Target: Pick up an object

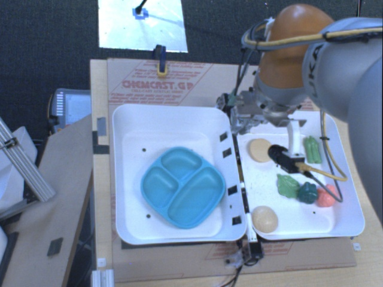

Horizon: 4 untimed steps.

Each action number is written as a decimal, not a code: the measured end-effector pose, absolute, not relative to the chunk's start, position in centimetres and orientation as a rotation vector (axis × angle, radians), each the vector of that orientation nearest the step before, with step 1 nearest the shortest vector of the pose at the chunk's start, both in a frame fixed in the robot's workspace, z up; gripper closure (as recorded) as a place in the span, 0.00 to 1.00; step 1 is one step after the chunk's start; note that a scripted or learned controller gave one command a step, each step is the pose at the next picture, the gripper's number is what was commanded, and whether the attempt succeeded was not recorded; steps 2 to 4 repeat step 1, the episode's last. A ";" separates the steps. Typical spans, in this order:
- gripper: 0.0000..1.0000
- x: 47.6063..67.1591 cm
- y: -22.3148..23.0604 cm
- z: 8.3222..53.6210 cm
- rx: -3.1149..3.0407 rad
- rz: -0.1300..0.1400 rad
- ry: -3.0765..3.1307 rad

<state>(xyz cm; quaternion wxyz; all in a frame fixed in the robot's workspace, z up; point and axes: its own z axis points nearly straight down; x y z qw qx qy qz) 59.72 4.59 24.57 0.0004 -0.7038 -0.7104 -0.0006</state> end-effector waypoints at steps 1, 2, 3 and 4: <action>1.00 59.7 10.2 24.6 -2.210 -0.004 -2.232; 1.00 59.7 10.2 24.6 -2.210 -0.004 -2.232; 1.00 59.7 10.2 24.6 -2.210 -0.004 -2.232; 1.00 59.7 10.2 24.6 -2.210 -0.004 -2.232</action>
